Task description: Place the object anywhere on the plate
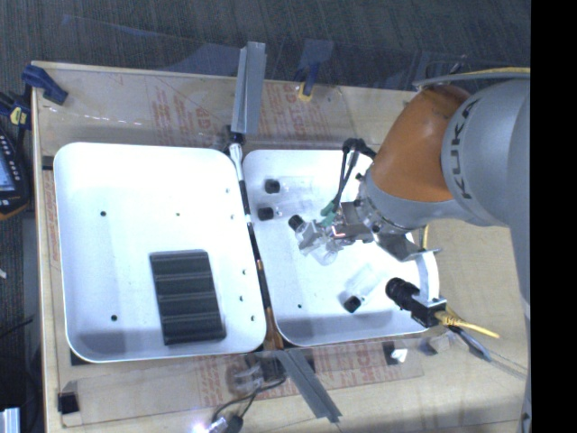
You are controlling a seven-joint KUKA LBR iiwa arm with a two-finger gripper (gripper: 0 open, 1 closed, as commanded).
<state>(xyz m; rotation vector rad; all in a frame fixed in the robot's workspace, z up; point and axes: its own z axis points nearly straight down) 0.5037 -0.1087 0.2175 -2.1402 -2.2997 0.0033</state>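
Observation:
The plate (187,296) is a black ridged rectangle lying in the front part of the left bin (81,179). Three small clear vials with black caps lie in the right bin (297,323): one (281,188) at the back left, one (264,213) just in front of it, and one (358,289) near the front right. My gripper (315,235) hangs low over the middle of the right bin, between the back vials and the front one. Its tips blur into something clear and shiny, and I cannot make out whether a vial is in them.
A raised divider (252,242) separates the two bins. The orange-banded arm (424,161) covers the right bin's far right side. A grey metal bar (248,84) stands behind the bins, and clamps and cables lie along the bench's front edge (270,373).

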